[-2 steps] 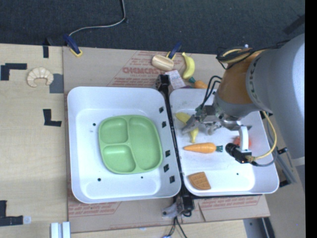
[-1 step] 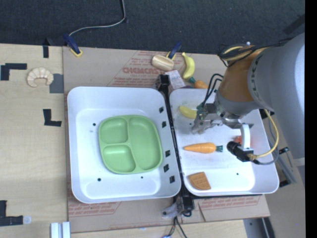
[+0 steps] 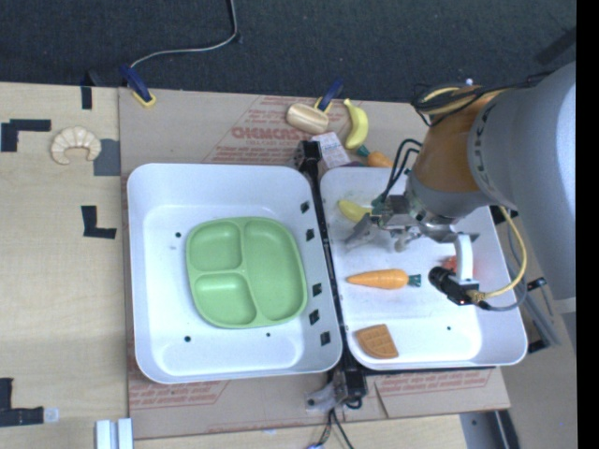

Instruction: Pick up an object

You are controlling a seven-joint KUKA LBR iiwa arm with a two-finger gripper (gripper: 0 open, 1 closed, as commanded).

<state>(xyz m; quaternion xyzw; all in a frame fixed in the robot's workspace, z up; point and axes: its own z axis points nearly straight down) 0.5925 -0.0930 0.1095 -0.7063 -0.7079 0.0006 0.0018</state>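
From my remote station, I watched the gripper [image 3: 379, 235] hang low in the right bin [image 3: 496, 344], its fingers spread narrowly with nothing between them, just beside a yellow piece [image 3: 352, 210] and above the carrot [image 3: 379, 279]. To do this well, I judged it should centre over one item, straddle its short axis and descend squarely before closing. I counted two white bins, one green divided plate [image 3: 248, 271] in the left bin [image 3: 150, 344], one carrot and one cracker-like wedge [image 3: 376, 341].
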